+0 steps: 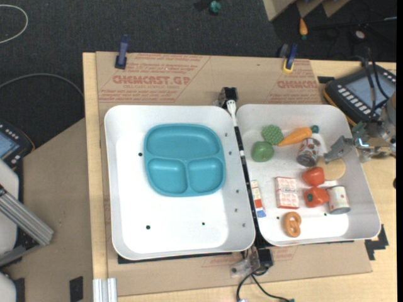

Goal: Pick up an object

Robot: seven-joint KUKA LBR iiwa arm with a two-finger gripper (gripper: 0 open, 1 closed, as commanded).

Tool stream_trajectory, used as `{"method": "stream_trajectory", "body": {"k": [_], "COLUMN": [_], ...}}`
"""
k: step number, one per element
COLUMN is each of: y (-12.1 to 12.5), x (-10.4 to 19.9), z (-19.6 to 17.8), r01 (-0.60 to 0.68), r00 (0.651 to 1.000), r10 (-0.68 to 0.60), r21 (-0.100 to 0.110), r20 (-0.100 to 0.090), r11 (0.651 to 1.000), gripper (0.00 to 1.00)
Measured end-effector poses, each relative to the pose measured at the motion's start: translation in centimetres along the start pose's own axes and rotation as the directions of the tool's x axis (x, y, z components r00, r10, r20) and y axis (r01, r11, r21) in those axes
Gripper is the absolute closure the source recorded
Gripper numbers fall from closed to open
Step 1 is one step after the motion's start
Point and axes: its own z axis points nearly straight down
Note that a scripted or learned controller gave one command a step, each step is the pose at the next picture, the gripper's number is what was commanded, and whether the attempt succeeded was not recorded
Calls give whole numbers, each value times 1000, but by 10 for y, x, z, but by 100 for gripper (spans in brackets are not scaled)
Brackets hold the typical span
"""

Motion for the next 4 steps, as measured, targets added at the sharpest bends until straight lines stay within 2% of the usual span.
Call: {"method": "stream_trajectory", "body": {"k": [1, 2, 3, 4], "y": [56, 126, 122, 85], "x": [0, 2, -2, 90], "z": [118, 117, 109, -41], "r01": [5, 11, 6, 9], "r00": [1000, 1000, 1000, 1000], "r10": [-5, -11, -5, -9], "r21": [-3, 29, 33, -15], "r20": [-7, -9, -4, -1], "r11": [1000, 1000, 999, 1000], "gripper": [0, 0, 100, 100]}}
